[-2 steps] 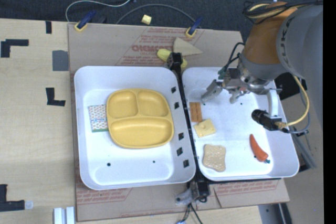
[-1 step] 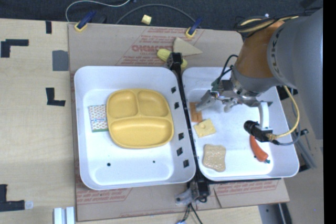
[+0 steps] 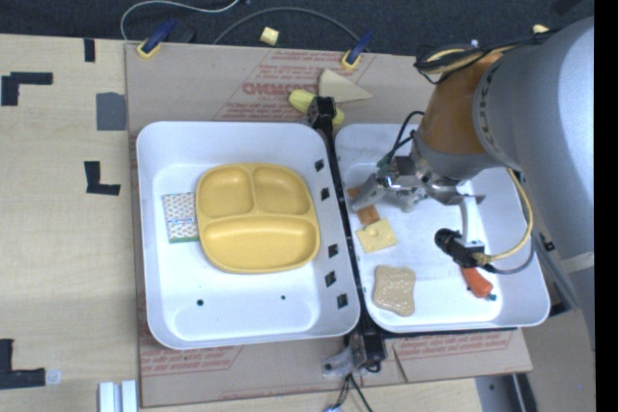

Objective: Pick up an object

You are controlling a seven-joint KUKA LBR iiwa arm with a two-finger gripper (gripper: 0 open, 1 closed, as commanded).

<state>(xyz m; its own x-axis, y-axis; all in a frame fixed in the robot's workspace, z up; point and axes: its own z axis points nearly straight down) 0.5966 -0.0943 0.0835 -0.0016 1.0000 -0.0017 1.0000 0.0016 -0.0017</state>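
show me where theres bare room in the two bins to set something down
Left bin: bare floor along the near edge below the yellow plate, plus a strip above it. The patterned card crowds the plate's left side. Right bin: a bare patch between the bread piece and the orange thing; its upper left is crowded by the gripper and cheese slice.

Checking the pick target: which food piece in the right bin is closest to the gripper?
The small brown piece, just below-left of the gripper; the yellow cheese slice and the tan bread slice lie farther off.
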